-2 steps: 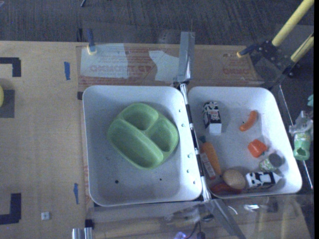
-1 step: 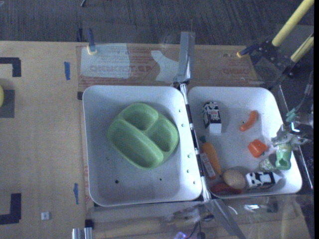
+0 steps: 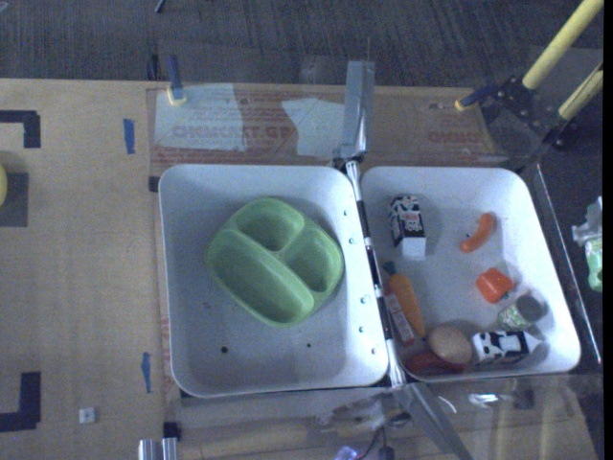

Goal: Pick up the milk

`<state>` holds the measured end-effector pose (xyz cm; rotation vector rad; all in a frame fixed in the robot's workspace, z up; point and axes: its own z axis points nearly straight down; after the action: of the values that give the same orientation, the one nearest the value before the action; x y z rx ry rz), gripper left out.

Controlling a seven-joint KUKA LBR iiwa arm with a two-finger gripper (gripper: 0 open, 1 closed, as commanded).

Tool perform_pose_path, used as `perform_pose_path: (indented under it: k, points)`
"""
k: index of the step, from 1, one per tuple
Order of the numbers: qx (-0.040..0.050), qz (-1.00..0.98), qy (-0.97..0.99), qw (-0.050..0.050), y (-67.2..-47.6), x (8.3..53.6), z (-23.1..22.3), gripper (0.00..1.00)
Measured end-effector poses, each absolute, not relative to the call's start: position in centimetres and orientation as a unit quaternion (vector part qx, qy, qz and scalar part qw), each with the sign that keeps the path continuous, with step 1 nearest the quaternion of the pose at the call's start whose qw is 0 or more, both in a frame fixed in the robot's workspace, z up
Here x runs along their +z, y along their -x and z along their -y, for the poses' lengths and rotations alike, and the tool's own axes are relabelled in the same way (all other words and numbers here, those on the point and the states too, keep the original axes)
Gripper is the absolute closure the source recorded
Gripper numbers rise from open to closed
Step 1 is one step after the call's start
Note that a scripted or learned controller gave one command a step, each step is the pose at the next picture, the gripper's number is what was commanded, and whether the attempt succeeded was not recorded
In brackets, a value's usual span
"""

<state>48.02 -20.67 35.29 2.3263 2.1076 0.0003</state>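
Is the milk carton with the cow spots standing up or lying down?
Lying down, it looks like. The milk carton rests on its side in the right bin, near its far-left corner, its long spotted side facing up.

Left bin (image 3: 182,286): divided plate (image 3: 275,259) at centre. Right bin (image 3: 546,286): milk (image 3: 407,224) upper left, carrot (image 3: 407,303) just below it.

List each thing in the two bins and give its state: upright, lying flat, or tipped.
Green plate: flat, right way up, left bin.
Milk carton: standing, right bin.
Second cow-print carton: lying on its side.
Carrot: lying flat.
Sausage: lying flat.
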Motion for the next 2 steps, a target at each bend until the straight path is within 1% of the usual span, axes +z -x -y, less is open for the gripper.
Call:
perform_pose_path:
  k: [1, 2]
  points:
    - [-0.0001, -0.692, -0.722, 0.000, -48.0, 26.4, 21.2, 1.00]
    - [-0.0001, -0.649, -0.760, -0.001, -48.0, 22.9, 21.6, 1.00]
